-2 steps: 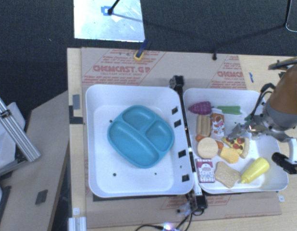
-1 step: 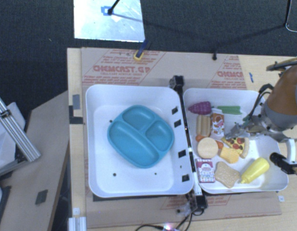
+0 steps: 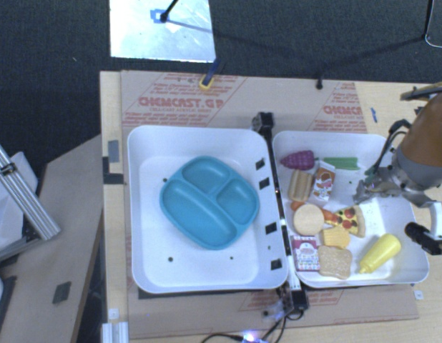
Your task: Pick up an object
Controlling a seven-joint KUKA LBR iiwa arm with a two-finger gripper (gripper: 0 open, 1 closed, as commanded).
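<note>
The right bin (image 3: 405, 213) holds several toy foods. Among them are a magenta piece (image 3: 298, 160), a green piece (image 3: 341, 163), a small carton (image 3: 323, 182), a tan bun (image 3: 301, 184), a round biscuit (image 3: 308, 219) and a pizza slice (image 3: 347, 220). A yellow cheese square (image 3: 336, 237), a bread slice (image 3: 335, 261), a pink box (image 3: 305, 252) and a yellow mustard bottle (image 3: 379, 254) lie nearer the front. My gripper (image 3: 363, 191) reaches in from the right, low over the bin, just above the pizza slice and right of the carton. Nothing shows in its grasp.
The left bin (image 3: 146, 263) holds a blue divided plate (image 3: 209, 201). A black divider with clips (image 3: 272, 184) runs between the bins. The grey arm with its orange band (image 3: 425, 145) hangs over the right bin's far right edge.
</note>
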